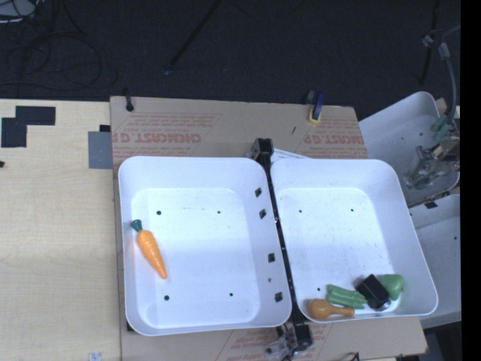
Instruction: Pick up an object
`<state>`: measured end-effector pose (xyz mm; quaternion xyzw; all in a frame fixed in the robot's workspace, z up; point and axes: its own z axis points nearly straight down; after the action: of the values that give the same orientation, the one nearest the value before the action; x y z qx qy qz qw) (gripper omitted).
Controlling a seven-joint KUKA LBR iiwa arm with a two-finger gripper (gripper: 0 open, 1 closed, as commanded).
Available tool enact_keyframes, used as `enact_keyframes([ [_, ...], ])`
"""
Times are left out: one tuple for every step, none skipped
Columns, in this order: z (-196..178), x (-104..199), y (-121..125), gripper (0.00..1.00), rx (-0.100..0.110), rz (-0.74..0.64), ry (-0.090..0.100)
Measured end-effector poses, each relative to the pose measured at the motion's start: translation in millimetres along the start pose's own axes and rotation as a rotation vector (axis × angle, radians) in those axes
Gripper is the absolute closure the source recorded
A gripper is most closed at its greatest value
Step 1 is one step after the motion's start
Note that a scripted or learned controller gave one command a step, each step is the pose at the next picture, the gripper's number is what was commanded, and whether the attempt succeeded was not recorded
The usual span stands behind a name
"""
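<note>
An orange toy carrot [152,254] with a green top lies near the left wall of the left bin [192,173], pointing toward the front. In the front right corner of the right bin [334,175] several small items huddle together. These are a tan-orange gourd-shaped piece [328,309], a long green pod-like piece [346,296], a black block [373,291] and a rounded green piece [392,283]. The black block rests against the green pieces.
Both bins sit on a cardboard sheet [225,130] on a pale wooden bench [52,239]. A black divider bar [274,232] runs between the bins. A blue and yellow clamp [316,106] holds the cardboard's back edge. A grey-white mount with cables [425,153] stands at the right.
</note>
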<state>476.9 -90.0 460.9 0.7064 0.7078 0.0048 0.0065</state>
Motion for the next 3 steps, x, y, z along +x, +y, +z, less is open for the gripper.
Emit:
enact_keyframes([
  [117, -80, -5, 1.00, 0.030, 0.010, 0.003],
  [106, -60, -3, 1.00, 0.017, 0.000, 0.003],
  [90, -21, -2, 1.00, 0.016, -0.002, 0.003],
])
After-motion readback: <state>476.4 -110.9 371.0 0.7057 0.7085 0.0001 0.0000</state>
